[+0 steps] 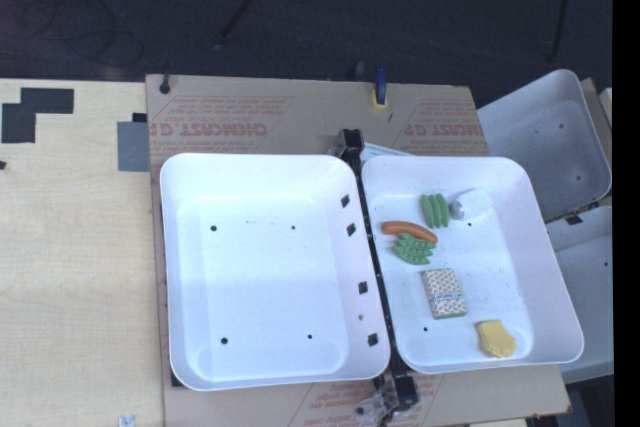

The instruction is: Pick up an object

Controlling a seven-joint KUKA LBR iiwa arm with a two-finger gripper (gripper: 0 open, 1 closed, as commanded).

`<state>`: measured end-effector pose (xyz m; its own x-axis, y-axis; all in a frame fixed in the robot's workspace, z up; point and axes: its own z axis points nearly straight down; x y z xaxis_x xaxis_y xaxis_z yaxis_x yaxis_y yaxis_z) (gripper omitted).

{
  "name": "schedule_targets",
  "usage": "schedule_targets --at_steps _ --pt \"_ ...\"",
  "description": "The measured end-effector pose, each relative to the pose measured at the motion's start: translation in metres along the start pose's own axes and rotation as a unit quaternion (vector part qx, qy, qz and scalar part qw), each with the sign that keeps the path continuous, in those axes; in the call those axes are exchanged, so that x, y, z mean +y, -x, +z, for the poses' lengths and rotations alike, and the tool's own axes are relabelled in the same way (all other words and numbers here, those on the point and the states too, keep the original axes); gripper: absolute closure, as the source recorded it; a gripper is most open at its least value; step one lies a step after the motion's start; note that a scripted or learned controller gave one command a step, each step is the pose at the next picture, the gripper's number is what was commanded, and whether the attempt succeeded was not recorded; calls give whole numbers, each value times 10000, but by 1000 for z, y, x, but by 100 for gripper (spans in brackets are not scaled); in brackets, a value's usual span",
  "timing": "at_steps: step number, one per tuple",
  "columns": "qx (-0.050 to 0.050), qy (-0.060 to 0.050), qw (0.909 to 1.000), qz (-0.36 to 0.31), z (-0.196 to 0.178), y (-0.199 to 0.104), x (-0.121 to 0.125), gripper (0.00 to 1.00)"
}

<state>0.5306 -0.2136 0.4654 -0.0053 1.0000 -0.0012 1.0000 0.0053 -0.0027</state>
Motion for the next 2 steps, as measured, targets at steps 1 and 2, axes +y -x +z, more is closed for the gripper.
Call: schedule_targets --at_steps 1,2 --pt "31 -46 10000 -3 100 -73 1 100" --pt "7 -6 10000 52 95 -16 -56 100"
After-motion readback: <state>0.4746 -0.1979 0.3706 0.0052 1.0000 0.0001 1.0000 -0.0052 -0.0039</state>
